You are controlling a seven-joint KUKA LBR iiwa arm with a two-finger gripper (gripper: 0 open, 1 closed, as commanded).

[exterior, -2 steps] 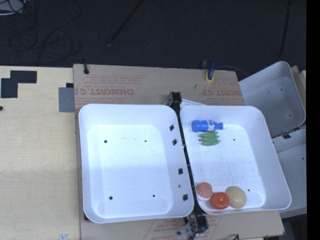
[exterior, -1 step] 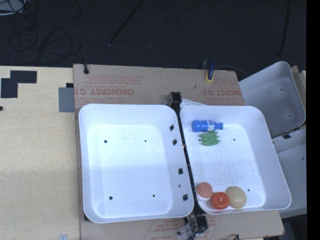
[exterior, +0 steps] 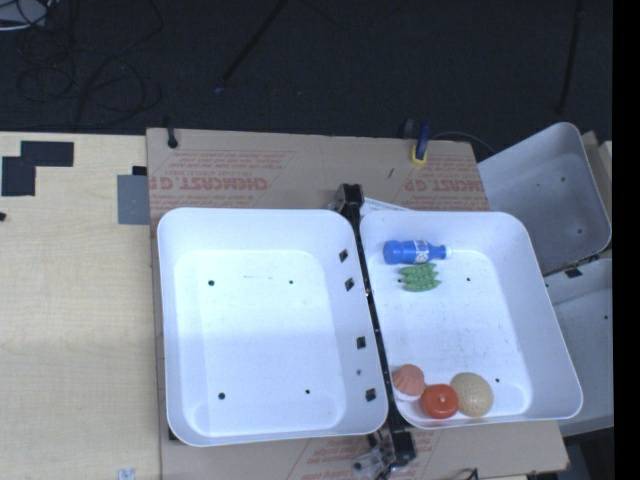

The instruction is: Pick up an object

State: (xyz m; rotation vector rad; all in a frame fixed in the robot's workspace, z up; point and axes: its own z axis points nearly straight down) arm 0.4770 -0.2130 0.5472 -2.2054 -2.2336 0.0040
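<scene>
All the candidates sit in the right bin (exterior: 540,308), in the right half of the frame; the left bin (exterior: 180,268) beside it holds none of them. A blue bottle (exterior: 412,252) lies on its side near the bin's upper left corner, its long axis running left to right across the frame, cap toward the right. Just below it, close but seemingly apart, is a small green piece (exterior: 420,278). At the bin's lower edge three round things crowd together: a pinkish one (exterior: 407,379), a red one (exterior: 438,401) and a tan ball (exterior: 472,393), touching or nearly so and pressed against the front wall.

The state of the jaws cannot be told from this view, so which thing lies nearest them is open.

The arm enters from the frame's right, so in my judgement the bottle is the cleaner target. It stands clear of the walls, and jaws closing across its short width, top to bottom in the frame, would suit it. The clustered round things leave little room for a finger between them.
</scene>
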